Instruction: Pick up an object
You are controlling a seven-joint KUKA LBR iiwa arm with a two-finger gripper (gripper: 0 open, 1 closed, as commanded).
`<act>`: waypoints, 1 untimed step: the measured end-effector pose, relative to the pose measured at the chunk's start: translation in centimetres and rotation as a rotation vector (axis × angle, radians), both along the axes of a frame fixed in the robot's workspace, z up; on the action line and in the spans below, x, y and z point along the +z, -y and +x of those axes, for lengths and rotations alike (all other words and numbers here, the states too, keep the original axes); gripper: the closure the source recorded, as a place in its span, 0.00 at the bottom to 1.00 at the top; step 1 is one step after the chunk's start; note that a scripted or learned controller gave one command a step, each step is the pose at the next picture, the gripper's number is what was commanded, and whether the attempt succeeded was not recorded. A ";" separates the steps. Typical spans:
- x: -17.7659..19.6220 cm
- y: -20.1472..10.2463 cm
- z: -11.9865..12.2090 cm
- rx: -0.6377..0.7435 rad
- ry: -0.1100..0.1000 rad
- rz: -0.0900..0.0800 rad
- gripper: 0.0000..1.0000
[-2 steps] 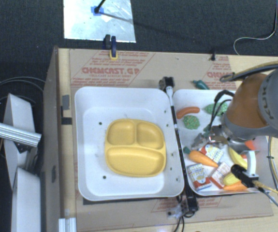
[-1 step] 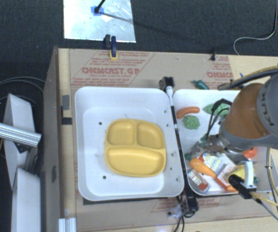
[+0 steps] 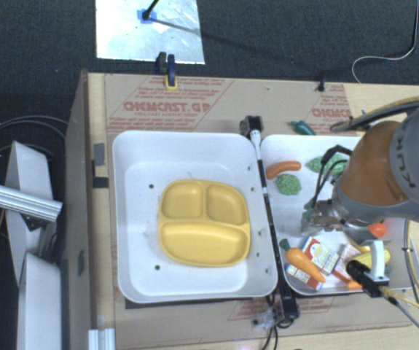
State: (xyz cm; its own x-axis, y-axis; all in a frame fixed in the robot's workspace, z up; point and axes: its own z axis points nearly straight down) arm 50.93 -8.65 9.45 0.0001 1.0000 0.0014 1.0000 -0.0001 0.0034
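Carrot | lies in right bin, near its front edge, beside a small carton | likely light, stiff, smooth; you should pinch across its middle | gripper state: cannot tell

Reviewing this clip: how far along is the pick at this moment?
Done: the arm has reached over the right bin, its gripper low among the items. In hand: nothing visibly held; whether the fingers are open or shut is hidden. The sausage, broccoli and carrot lie on the bin floor. Left: grasp one and lift. The yellow tray sits in the left bin.
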 end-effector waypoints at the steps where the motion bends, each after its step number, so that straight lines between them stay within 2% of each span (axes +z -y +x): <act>1: 10.1 7.7 1.7 0.000 0.001 -0.004 1.00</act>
State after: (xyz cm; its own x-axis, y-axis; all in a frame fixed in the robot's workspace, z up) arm 52.67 -16.40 19.51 0.0002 1.0000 -0.0027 1.0000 -0.0002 0.0048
